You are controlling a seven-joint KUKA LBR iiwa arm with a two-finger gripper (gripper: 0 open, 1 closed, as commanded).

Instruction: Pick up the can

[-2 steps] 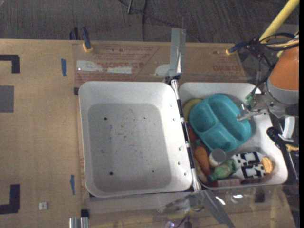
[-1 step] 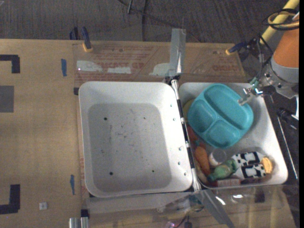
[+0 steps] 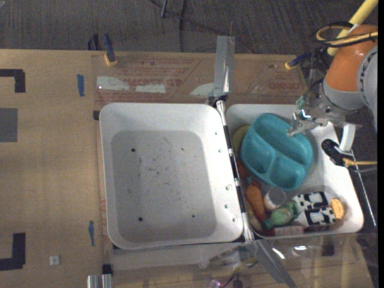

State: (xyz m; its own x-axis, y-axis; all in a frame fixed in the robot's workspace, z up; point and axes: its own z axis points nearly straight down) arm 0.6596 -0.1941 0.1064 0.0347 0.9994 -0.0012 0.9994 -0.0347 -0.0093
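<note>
A small pale cylinder [image 3: 276,197], seen from its end, may be the can. It stands in the right bin [image 3: 354,188], just below a teal divided plate [image 3: 277,151]. My gripper [image 3: 302,122] hangs over the plate's upper right edge, near the bin's far right corner. It is well apart from the cylinder, and nothing shows in its grasp.
An orange carrot [image 3: 255,200], a green bottle [image 3: 282,213], a black-and-white cow-patterned box [image 3: 315,206] and a small orange item [image 3: 337,207] crowd the right bin's near end. A yellowish thing [image 3: 239,138] peeks from under the plate. The left bin [image 3: 159,173] adjoins it.
</note>
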